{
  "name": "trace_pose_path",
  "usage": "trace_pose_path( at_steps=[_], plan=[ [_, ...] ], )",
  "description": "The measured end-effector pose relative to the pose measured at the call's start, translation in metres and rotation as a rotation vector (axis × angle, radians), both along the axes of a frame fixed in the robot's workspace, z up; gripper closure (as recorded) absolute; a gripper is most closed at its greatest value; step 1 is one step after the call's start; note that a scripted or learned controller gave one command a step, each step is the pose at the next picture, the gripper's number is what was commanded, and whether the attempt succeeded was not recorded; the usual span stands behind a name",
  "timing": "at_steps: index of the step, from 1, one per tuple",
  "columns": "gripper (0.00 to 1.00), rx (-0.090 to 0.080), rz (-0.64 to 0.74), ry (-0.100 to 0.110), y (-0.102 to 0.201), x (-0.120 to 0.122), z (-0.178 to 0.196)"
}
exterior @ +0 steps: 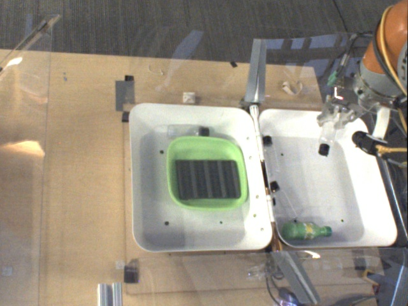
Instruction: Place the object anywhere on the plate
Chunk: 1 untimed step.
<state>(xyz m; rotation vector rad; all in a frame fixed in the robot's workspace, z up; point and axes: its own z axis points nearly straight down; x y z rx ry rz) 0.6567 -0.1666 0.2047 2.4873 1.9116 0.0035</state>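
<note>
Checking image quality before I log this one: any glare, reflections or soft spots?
Camera view: pale reflections streak the bench at left, as if off a clear pane; the plate and bottle read clearly; the pincer is translucent and hard to make out; the arm's orange band is cropped and soft.

Scanning for anything to read, and there's no legible text. The green bottle (306, 231) lying in the right bin (357, 190) has a label area, but it's too small and blurred to make out. The green plate (206, 174) in the left bin (146, 183) carries dark ridges, no lettering. No readable numbers or signs on the counter (70, 171).
</note>
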Motion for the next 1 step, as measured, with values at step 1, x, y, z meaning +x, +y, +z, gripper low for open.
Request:
trace_pose_path(
  at_steps=[1],
  plan=[
    [0.0, 0.0, 0.0, 0.0, 0.0, 0.0, 0.0001]
  ],
)
